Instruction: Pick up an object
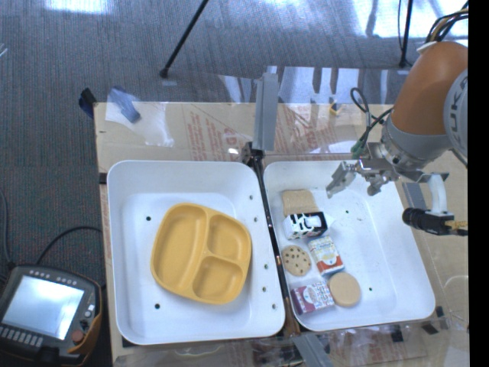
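Note:
My gripper (356,182) hangs over the back of the right bin (397,281) with its fingers spread open and nothing between them. Below and left of it, along the bin's left side, lie a slice of toast (299,201), a black-and-white milk carton (306,224), a chocolate-chip cookie (296,260), a small red-and-white carton (326,254), a round tan biscuit (344,288) and a dark red packet (312,297). The toast is the nearest item to the fingers, a short way to their lower left.
The left bin (137,189) holds a yellow divided plate (202,252). A grey upright post (265,117) stands behind the seam between the bins. A teach pendant (47,308) lies on the floor at lower left. The right bin's right half is bare white.

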